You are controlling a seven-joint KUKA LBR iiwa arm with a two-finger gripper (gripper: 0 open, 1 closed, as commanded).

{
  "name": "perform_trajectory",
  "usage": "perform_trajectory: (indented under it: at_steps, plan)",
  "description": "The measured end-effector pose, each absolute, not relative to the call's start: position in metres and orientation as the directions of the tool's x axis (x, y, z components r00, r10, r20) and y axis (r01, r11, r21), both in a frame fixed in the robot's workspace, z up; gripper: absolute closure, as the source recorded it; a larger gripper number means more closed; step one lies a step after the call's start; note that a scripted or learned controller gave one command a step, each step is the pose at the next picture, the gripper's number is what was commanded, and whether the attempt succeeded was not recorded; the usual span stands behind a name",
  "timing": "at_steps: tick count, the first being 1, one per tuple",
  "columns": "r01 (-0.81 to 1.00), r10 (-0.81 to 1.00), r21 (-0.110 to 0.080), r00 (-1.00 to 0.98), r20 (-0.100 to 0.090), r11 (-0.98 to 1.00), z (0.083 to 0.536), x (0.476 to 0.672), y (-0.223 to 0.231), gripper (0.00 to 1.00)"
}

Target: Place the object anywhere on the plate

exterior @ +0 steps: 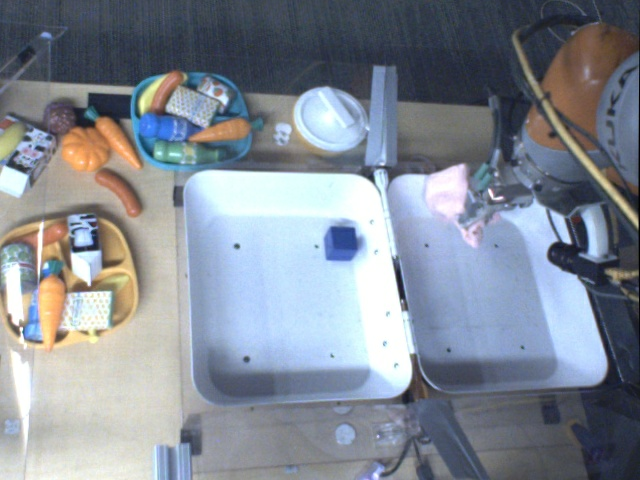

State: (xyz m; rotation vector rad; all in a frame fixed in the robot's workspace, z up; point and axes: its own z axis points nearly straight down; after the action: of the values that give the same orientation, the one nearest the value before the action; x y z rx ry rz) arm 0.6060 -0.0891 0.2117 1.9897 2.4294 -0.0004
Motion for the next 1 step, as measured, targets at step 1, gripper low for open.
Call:
perform_trajectory:
  at_steps: [1]
  plan:
    - [0.979, 0.979, 0.002, -0.205, -0.001, 0.205, 0.2241, 0.6074, -0.0875, 1.00]
